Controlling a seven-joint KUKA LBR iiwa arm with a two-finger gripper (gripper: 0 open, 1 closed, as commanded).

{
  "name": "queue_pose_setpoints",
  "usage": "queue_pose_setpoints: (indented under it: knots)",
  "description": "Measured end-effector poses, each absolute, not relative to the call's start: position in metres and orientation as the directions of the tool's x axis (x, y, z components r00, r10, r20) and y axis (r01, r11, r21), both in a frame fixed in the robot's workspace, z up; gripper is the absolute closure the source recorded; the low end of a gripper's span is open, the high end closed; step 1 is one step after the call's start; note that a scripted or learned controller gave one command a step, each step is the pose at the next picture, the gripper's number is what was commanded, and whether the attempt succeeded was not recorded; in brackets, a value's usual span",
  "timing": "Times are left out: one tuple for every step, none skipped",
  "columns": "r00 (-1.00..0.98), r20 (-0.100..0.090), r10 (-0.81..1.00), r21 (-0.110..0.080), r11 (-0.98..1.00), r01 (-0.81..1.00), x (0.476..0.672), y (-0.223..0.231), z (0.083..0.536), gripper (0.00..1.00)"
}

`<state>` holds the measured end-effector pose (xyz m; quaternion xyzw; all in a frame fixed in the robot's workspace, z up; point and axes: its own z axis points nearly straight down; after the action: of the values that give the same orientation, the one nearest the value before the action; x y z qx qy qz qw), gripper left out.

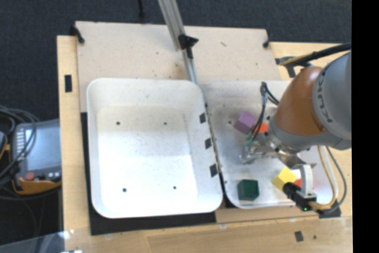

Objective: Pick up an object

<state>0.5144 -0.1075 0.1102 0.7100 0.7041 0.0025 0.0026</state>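
Note:
The right bin [228, 105] holds a purple block [243, 122] near its middle, a dark green cube [248, 189] at its front edge and a yellow block [284, 178] at the front right. A small orange piece [262, 127] peeks out beside the arm's wrist. My gripper [251, 152] hangs low over the bin floor, just below the purple block and above the green cube, touching neither as far as I can see. The grey arm with its orange band [296, 109] covers the bin's right part.
The left bin [148, 148] sits beside the right one, their rims meeting at a divider with black clips [208, 143]. A slanted aluminium post [169, 3] rises behind the bins. Cables [331, 181] run along the right bin's right edge.

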Motion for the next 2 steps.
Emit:
queue_pose_setpoints:
  knots:
    - [0.001,-0.001,1.000,0.006,-0.001,1.000,0.515,-0.111,0.154,1.00]
    - [-0.004,-0.001,1.000,0.007,0.004,1.000,0.517,-0.104,0.200,1.00]
